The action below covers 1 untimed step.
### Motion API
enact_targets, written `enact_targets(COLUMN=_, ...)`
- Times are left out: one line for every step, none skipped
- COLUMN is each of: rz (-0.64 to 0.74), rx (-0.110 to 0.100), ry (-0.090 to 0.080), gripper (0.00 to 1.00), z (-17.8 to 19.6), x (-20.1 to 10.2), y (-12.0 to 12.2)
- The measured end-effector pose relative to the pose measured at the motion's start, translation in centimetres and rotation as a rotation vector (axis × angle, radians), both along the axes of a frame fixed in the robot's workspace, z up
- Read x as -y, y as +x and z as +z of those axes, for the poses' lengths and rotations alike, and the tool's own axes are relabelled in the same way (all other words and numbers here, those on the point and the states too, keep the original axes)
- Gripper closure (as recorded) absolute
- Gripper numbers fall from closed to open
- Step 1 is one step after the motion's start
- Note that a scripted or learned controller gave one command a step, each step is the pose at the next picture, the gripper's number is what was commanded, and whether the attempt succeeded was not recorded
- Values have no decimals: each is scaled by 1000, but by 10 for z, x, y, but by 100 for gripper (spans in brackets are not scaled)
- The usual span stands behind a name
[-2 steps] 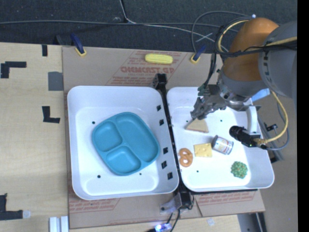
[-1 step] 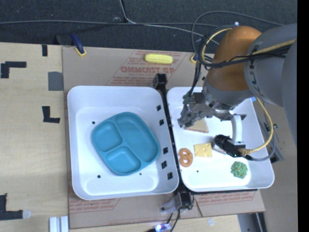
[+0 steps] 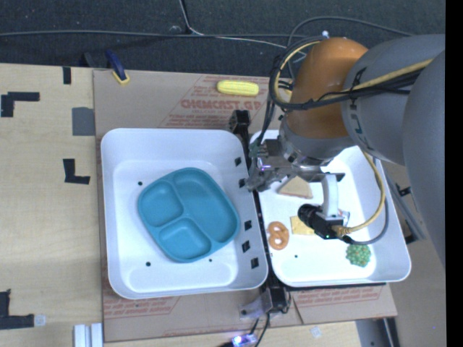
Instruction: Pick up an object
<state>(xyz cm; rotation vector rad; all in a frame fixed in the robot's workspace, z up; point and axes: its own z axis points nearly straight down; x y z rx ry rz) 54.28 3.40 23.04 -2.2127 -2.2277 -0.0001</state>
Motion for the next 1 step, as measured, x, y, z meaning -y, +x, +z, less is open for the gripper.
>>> enact_targets(rz=0, rx=-3, ry=-1, gripper=100, z=-4, x=-57, y=-24)
